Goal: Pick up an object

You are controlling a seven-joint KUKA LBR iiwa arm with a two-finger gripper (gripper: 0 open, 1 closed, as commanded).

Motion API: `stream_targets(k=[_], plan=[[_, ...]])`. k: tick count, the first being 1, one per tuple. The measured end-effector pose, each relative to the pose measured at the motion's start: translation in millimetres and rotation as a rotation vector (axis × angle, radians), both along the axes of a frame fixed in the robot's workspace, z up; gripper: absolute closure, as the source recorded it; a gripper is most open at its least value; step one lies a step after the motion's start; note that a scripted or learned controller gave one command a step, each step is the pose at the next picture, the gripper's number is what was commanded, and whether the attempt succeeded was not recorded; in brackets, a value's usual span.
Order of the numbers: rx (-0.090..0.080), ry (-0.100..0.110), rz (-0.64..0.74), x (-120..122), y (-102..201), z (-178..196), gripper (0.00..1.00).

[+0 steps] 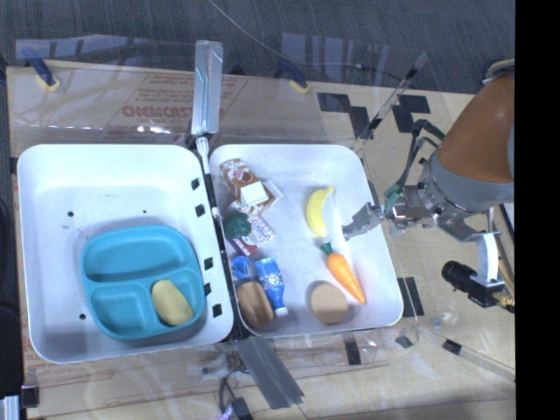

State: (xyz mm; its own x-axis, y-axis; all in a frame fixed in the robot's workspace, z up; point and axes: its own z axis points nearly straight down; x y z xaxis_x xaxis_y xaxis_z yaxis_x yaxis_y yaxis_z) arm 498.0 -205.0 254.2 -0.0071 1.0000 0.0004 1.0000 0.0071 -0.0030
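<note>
Two shallow white plastic bins sit side by side on the wooden bench, the left bin [35,261] carrying a blue divided tray [131,265] with a yellow potato-like lump [172,302] in its near right compartment, the right bin [293,157] carrying the loose toys. Grey arm with orange band [477,138] reaches in from the right; its gripper [360,223] hangs over the right rim of the right bin, just right of a yellow plastic banana [318,210] and above an orange plastic carrot [345,274]. How far the gripper is spread cannot be told from this angle, and nothing is seen held in it. Candidate objects lie close together: the banana and carrot nearly end to end, a tan round bun-like piece [328,302] at the near side, a brown bread-shaped toy [254,303] beside a blue-and-white packet [269,283], and a dark green lump [236,226] with a wrapped snack [248,188] at the far left. Likely faults: a descent this close to the wall may strike the rim; the smooth curved banana may slip or roll from a pinch; the carrot may be nudged aside.
</note>
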Motion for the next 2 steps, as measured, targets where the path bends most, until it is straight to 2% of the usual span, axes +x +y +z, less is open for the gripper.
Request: stream_targets(k=[1, 2], plan=[[0.002, 0.005, 0.037, -22, 8, -104, 0.0], [0.0, -0.005, 0.111, -6, 1, -162, 0.0]])
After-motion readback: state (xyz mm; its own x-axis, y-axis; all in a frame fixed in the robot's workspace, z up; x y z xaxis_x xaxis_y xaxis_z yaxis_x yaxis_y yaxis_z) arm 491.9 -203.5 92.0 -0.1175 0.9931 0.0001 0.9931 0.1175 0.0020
